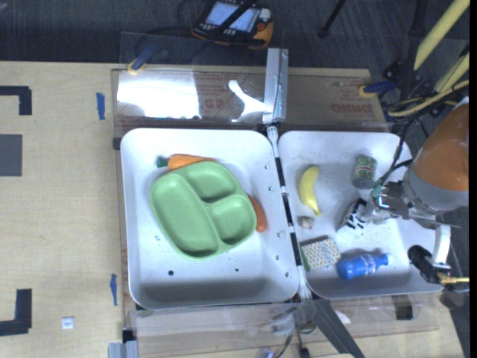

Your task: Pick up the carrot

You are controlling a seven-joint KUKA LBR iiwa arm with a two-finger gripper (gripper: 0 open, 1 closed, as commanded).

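**Carrot tucked behind the green tray, gripper over in the other bin**

Nearest the camera in the right bin (pixel 395 144): a blue bottle (pixel 361 265) and a patterned sponge (pixel 321 253). Just past those, the gripper (pixel 358 218) hangs low, can't tell how its jaws stand. Beyond it, a banana (pixel 309 189) and a can (pixel 364 170). In the left bin (pixel 141 222), a green 3-section tray (pixel 203 209), with the carrot (pixel 188 160) poking out at its far edge.

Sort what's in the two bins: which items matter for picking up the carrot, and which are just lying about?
Belongs to the job:
carrot, behind the green tray, left bin
gripper, over the right bin

Lying about:
green tray
orange piece at the tray's right edge
banana
blue bottle
patterned packet
green can
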